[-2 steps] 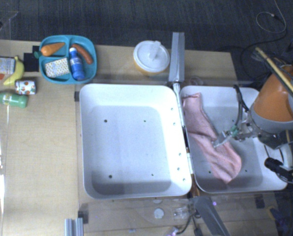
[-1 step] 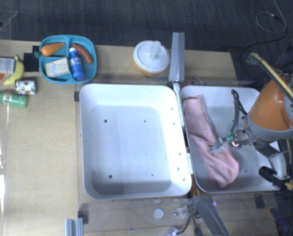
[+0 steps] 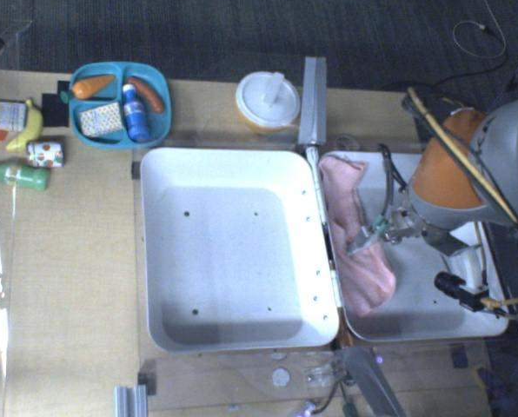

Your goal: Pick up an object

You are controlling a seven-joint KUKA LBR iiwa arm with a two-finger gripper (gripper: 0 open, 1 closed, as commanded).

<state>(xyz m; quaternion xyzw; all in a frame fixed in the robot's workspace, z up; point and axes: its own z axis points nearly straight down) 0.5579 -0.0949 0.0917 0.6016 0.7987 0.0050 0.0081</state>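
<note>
We are seeing the pincer (image 3: 365, 240) hanging low inside the right bin (image 3: 420, 313), directly over a pink cloth (image 3: 346, 200) and seemingly touching it. We cannot tell whether it is released or clenched, nor whether it is gripping the cloth.

The cloth is lying as a long crumpled strip that is running beneath the pincer, from well above it in the view to well below it. It is hugging the bin wall on the pincer's view-left side. That wall, where the two bins are meeting, is standing just beside the pincer, so room is tight there. Beyond it, the left bin (image 3: 148, 250) is spreading its wide white floor. On the pincer's view-right side, pale bin floor is lying open between the cloth and the arm. Below the pincer in the view, the cloth's broader end is resting near the front rim.

The arm (image 3: 446, 176) is reaching in from the view's right. Its orange band is sitting up and to the right of the pincer, and the wrist is angling down toward the cloth.

Well apart from the pincer, beyond the bins toward the view's upper left, a white lidded cup (image 3: 268, 101), a teal divided plate (image 3: 159, 89), a banana (image 3: 26, 127), a small can (image 3: 44, 154) and a green bottle (image 3: 17, 175) are sitting on the bench. A grey post (image 3: 313, 102) is standing above the bins' join.
</note>
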